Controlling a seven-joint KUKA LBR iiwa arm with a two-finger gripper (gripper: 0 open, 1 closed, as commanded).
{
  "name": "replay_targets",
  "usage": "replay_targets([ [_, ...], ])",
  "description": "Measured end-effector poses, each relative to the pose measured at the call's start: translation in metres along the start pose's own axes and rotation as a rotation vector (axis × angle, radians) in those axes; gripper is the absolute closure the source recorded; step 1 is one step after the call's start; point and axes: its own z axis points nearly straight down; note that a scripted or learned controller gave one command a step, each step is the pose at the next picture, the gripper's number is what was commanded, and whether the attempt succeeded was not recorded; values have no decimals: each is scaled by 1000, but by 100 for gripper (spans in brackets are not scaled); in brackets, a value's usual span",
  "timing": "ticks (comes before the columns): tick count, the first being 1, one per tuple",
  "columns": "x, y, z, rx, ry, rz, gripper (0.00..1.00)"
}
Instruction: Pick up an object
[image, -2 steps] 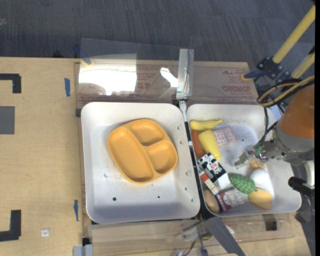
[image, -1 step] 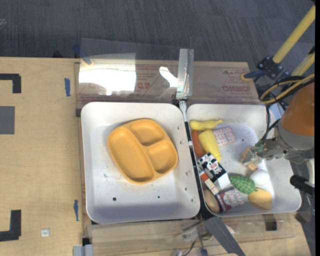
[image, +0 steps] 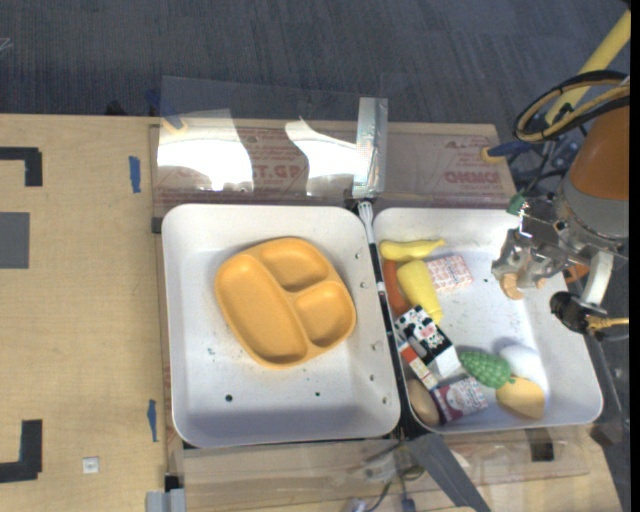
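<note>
My gripper (image: 522, 262) hangs over the upper right part of the right bin (image: 560, 330), below the arm's orange band. A small tan-orange piece (image: 512, 288) shows just under it; whether it is held I cannot tell. Left of the gripper lie a yellow banana (image: 410, 247), a yellow cylinder (image: 418, 287) and a pink-white box (image: 448, 272). Lower in the bin are a black-and-white item (image: 425, 335), a green bumpy toy (image: 487, 367), a yellow lemon (image: 522, 397) and a maroon packet (image: 462, 397).
The left bin (image: 190, 380) holds a yellow divided plate (image: 287, 298). A clear plastic sheet with a metal upright (image: 370, 150) stands behind the bins. Yellow and black cables (image: 560, 105) loop at the upper right, above the arm.
</note>
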Motion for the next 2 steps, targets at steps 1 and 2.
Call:
replay_targets([
  [1, 19, 25, -23, 3, -2, 350, 100],
  [2, -6, 2, -13, 8, -5, 853, 100],
])
